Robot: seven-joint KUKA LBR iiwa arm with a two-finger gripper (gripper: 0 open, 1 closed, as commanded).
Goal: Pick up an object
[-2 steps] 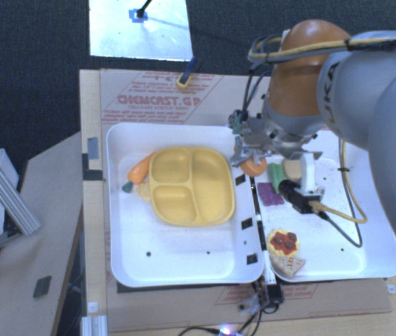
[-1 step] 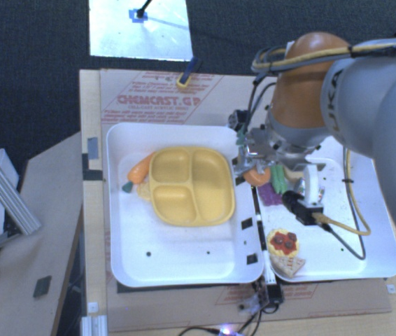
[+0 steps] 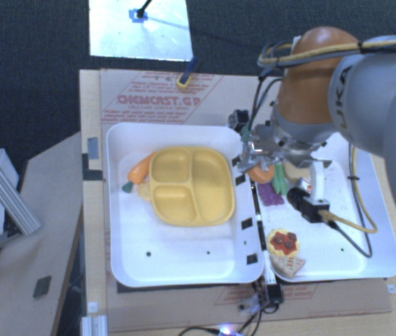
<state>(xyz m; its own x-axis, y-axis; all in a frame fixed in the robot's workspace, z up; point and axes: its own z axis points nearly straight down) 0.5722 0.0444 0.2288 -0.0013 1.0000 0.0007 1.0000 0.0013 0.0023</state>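
My gripper (image 3: 259,161) reaches down at the near-left corner of the right bin (image 3: 366,257), close to the divider between the bins. Right below it lie an orange round thing (image 3: 261,173), a green piece (image 3: 280,180) and a purple piece (image 3: 269,195), packed close together. The wrist hides the fingertips, so what is between them is hidden. A pizza slice toy (image 3: 285,248) lies nearer the front of the right bin. In the left bin (image 3: 184,257) a yellow divided plate (image 3: 189,185) rests with a carrot toy (image 3: 139,168) at its left edge.
A pale yellowish thing (image 3: 144,190) peeks from under the plate's left side. A shiny square sheet (image 3: 140,19) lies beyond the bins. A metal frame (image 3: 2,194) stands at the far left. The right bin's front right floor is bare.
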